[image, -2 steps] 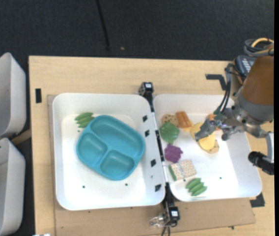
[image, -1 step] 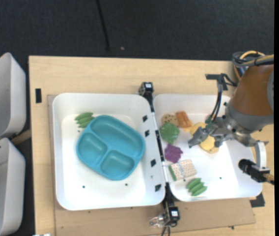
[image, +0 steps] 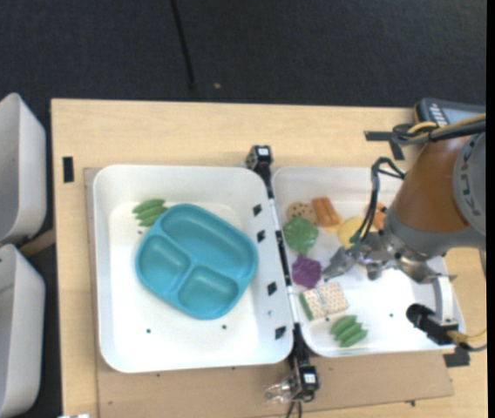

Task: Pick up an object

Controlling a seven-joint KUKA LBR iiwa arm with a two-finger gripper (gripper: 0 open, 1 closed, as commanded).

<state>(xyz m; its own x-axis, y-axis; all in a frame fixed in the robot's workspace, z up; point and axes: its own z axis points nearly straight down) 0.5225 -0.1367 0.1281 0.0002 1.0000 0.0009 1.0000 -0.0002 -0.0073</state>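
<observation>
In the right-hand bin (image: pixel 378 342), over its crowded left half, we see the gripper (image: pixel 342 264) hanging low, close by the purple toy (image: pixel 306 272) and the yellow piece (image: pixel 351 230). The tip is small and dark against the clutter, so we cannot tell how its jaws stand, nor whether anything lies between them; we see nothing clearly lifted.

We judge the step in hand to be the descent onto one chosen object. To do it well, we would pick a piece with free space on two opposite sides, since the items here lie bunched along the divider. The purple toy sits just beside the green leafy piece (image: pixel 301 233) and near the checkered cracker (image: pixel 326 301), so a closing grasp could nudge neighbours or pinch two at once. We would centre over one item, come straight down, close firmly, then lift slowly and check that the piece rises with the tip.

Counting the right bin, we find one purple toy, one green leafy piece, one yellow piece partly hidden by the arm (image: pixel 435 194), one orange block (image: pixel 324 210), one brown cookie (image: pixel 297 210), one checkered cracker and one green pod cluster (image: pixel 347 329) near the front wall: seven things.

In the left bin (image: pixel 108 338) we count two: one blue divided tray (image: pixel 196 260) with three compartments, and one green pod (image: pixel 149 209) lying just beside the tray's far-left corner.
</observation>
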